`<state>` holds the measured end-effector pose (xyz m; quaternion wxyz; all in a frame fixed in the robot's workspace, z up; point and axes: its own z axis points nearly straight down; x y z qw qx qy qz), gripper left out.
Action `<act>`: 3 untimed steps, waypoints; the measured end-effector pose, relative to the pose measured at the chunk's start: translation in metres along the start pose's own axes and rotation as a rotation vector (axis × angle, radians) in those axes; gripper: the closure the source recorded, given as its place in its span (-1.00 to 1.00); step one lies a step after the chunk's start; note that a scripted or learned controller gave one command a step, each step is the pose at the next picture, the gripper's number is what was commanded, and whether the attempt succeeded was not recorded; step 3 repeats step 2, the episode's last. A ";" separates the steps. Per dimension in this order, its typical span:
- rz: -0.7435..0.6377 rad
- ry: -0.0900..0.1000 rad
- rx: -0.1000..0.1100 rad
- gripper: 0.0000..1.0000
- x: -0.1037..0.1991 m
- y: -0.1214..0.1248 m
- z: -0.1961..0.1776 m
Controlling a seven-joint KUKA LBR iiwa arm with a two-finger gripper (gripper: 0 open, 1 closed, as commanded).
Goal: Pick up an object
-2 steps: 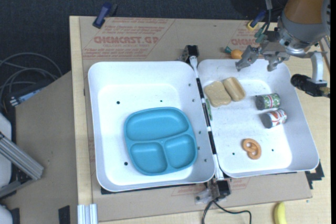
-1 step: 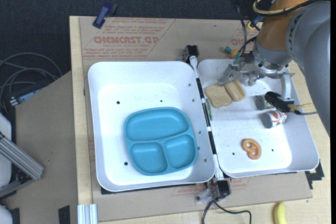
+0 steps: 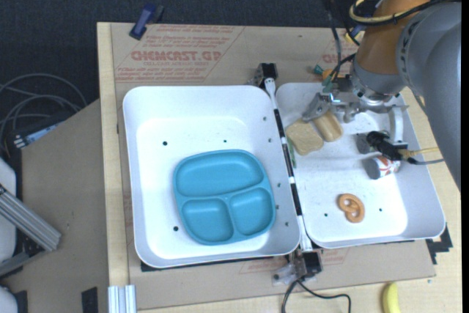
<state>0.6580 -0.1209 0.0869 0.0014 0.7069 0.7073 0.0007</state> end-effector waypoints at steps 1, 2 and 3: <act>0.000 0.000 -0.003 1.00 0.000 0.001 -0.010; -0.001 0.002 0.001 1.00 0.062 -0.035 -0.099; -0.001 0.002 0.001 1.00 0.062 -0.035 -0.099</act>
